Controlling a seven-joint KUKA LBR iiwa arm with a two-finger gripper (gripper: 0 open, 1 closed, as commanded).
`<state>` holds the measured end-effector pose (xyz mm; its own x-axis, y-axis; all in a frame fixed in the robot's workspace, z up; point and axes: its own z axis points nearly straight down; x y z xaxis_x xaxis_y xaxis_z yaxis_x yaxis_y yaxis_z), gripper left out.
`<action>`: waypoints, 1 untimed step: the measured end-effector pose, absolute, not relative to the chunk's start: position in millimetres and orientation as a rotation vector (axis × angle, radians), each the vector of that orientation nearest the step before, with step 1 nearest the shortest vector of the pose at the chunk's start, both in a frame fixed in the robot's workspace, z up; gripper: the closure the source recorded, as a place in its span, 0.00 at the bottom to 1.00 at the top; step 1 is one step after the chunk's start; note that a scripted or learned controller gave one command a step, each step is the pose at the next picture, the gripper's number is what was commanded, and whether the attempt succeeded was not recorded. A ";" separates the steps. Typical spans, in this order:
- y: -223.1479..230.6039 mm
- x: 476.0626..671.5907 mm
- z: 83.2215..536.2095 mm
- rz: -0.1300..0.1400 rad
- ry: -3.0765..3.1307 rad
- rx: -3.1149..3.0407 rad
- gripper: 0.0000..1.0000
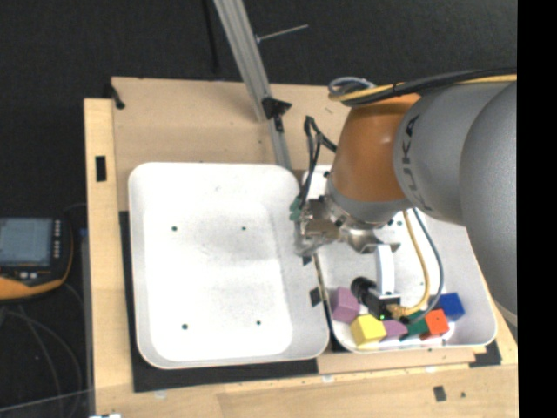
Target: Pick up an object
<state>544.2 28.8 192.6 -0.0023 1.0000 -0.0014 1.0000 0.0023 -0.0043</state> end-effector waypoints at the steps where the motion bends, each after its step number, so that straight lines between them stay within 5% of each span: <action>1: 91.4 553.3 196.3 -0.003 -2.229 -2.211 1.00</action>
